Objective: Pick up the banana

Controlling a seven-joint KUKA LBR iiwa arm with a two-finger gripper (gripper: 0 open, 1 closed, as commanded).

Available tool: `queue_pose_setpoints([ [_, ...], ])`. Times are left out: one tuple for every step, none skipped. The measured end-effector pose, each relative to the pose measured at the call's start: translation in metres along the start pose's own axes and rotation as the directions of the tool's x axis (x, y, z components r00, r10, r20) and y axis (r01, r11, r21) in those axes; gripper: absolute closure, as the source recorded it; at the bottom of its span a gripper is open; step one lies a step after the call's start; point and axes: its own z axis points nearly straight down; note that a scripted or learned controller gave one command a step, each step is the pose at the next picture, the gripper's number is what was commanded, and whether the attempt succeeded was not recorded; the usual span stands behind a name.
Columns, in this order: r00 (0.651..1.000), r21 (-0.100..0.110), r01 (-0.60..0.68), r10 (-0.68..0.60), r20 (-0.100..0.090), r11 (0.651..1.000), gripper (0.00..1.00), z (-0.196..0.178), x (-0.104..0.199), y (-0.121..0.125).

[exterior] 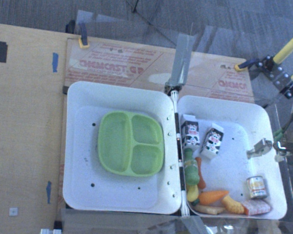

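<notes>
The banana [193, 192] is a small yellow piece lying against the left wall of the right bin [232, 109], near its front, partly tucked among other toy food. My gripper [261, 148] shows as a grey metal part over the right side of that bin. It is well to the right of the banana and further back.
Two cow-print cartons [190, 134] [213, 141] stand at the back left of the right bin. A green vegetable [190, 169], a carrot [214, 196], a yellow-orange piece [234, 205], a pink item [256, 208] and a can [256, 186] lie near the front. The left bin [81, 132] holds a green divided plate [131, 143].
</notes>
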Motion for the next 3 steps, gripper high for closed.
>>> queue_pose_setpoints([
  [0.942,-0.001,0.337,-0.337,0.001,0.942,0.0,0.095,0.028,-0.049],
  [0.963,-0.016,0.27,-0.27,0.01,0.963,0.0,0.103,0.114,-0.004],
  [1.0,-0.002,0.018,-0.018,0.003,1.0,0.0,0.021,0.065,-0.012],
])
